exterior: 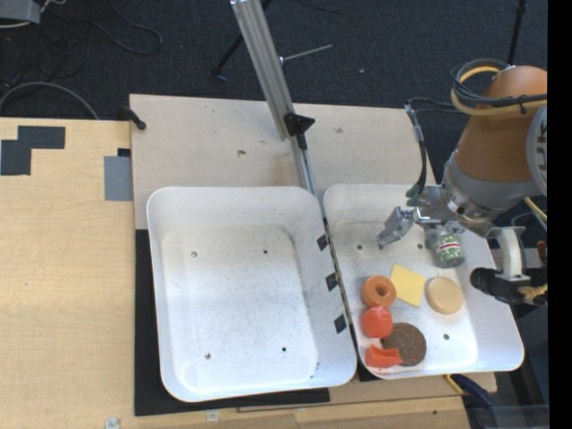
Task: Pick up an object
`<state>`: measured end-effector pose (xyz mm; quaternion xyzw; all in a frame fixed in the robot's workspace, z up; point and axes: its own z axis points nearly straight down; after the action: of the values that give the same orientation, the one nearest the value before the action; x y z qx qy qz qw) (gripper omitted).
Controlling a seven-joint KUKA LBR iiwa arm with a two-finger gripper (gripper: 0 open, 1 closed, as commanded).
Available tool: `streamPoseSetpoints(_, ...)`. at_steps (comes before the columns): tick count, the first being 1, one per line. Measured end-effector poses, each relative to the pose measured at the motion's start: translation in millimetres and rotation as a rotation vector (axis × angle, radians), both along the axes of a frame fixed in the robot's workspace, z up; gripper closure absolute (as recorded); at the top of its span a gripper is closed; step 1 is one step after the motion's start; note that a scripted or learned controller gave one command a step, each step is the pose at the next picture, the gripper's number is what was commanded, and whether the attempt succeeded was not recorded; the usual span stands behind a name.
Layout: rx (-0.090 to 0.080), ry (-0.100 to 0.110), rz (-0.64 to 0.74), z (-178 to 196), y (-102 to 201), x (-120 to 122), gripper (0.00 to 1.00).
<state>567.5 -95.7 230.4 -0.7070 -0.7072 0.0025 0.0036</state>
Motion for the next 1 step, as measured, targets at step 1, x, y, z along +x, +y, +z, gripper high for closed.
streamPoseSetpoints(1, -0.001, -0.006, -0.003, 2.7, -1.2, 0.8, 0.0)
